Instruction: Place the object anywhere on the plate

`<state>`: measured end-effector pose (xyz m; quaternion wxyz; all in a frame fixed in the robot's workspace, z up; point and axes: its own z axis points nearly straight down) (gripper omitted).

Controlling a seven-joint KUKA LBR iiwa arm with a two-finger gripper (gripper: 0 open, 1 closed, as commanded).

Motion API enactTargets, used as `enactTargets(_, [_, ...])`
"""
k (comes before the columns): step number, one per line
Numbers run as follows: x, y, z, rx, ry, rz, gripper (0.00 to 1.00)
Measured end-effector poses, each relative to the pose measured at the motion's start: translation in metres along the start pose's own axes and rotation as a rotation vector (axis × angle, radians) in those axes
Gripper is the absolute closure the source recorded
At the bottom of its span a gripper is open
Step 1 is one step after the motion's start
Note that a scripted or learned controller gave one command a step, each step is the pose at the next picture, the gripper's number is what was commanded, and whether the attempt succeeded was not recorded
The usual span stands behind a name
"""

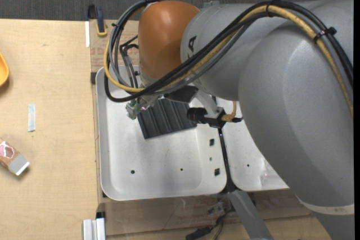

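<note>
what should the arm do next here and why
Probably lift and pull back a little. The arm hangs low over the left bin and blocks what lies under its wrist, so the view settles neither a held object nor a plate. Raising it would expose the bin floor before any placing move.

Grey arm [292, 81], orange band [163, 36], white bin [152, 177].

Orange-yellow plate [2, 71], cut off at the left edge of the bench [50, 64].
Only a curved, glossy sliver of its rim shows. It lies flat on the tan wooden top, nearer the far left corner than the near one. Whether anything rests on it cannot be told.
</note>
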<state>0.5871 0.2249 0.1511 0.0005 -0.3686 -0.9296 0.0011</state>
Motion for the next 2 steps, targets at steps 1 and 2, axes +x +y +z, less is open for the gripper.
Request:
enactTargets(1, [-0.033,0.022,-0.099,-0.003,-0.003,-0.158,1.00])
enactTargets(2, [-0.011,0.015,-0.122,-0.004,-0.003,-0.655,1.00])
